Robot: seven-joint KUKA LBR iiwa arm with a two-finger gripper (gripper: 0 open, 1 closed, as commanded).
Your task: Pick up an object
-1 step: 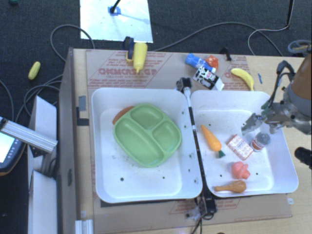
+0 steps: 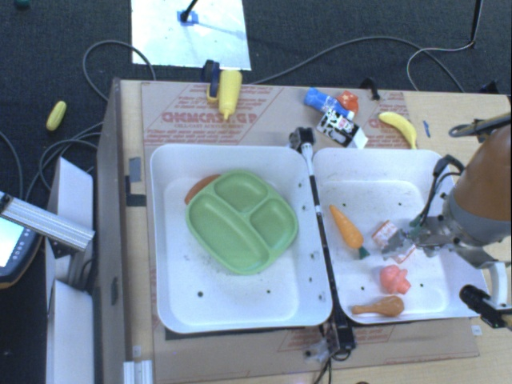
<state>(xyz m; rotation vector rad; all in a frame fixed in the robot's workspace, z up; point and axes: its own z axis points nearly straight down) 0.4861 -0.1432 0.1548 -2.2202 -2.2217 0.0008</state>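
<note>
Green divided plate (image 2: pixel 242 221) fills the left bin (image 2: pixel 172 238). Just right of the divider, a toy carrot (image 2: pixel 347 227) lies in the right bin (image 2: pixel 352 178), and beyond it a small red-and-white block (image 2: pixel 385 232) touches the gripper (image 2: pixel 400 248); whether its fingers are apart I cannot tell.

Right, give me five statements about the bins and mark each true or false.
1. The green divided plastic plate lies in the left white bin. True.
2. The orange toy carrot lies in the left bin. False: it lies in the right white bin.
3. The yellow toy banana lies inside a bin. False: it lies on the cardboard behind them.
4. The pincer is over the right bin. True.
5. The pink toy sits on the green plate. False: it sits on the right bin's floor.
</note>
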